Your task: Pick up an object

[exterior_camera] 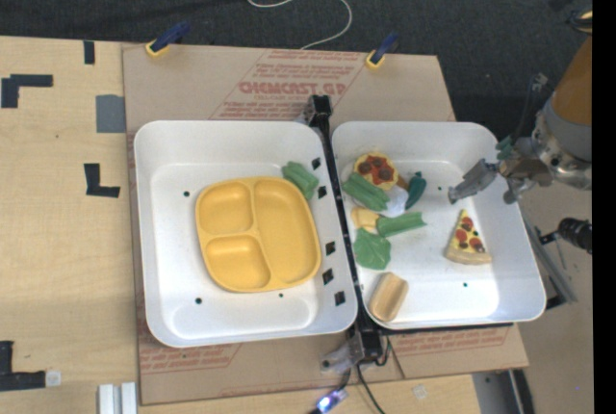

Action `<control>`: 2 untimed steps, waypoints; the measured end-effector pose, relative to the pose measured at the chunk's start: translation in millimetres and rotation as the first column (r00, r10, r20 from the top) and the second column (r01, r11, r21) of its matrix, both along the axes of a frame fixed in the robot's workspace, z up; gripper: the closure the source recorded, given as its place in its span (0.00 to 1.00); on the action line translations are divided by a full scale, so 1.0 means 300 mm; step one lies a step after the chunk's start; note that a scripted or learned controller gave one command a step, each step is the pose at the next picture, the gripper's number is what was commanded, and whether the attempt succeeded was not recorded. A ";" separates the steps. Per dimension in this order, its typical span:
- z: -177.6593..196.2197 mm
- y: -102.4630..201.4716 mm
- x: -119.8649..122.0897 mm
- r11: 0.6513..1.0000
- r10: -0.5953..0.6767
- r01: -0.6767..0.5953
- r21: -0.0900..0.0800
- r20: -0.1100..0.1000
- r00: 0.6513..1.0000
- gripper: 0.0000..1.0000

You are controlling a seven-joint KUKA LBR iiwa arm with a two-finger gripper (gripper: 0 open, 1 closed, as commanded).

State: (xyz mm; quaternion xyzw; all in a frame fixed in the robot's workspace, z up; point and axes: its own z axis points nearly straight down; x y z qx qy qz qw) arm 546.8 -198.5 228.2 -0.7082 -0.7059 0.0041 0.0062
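- Hovering at right of frame: claw (491, 179), fingers spread, gripping nothing.
- Lying just below it, untouched: pizza slice (467, 240).
- Remaining: descending, closing, lifting.

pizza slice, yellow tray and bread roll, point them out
pizza slice (467, 239), camera view, middle of the topping
yellow tray (258, 234), camera view, ridge where its compartments meet
bread roll (388, 296), camera view, middle of its top

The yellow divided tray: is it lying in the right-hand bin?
No, the yellow divided tray lies in the left bin, while the pizza slice and other toy food sit in the right bin.
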 end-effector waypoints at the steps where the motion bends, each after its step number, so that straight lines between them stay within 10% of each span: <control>1: 0.025 0.002 0.009 1.000 0.004 -0.004 -0.003 0.013 1.000 0.00; 2: -0.185 0.018 -0.008 1.000 0.005 -0.005 -0.002 0.007 1.000 0.00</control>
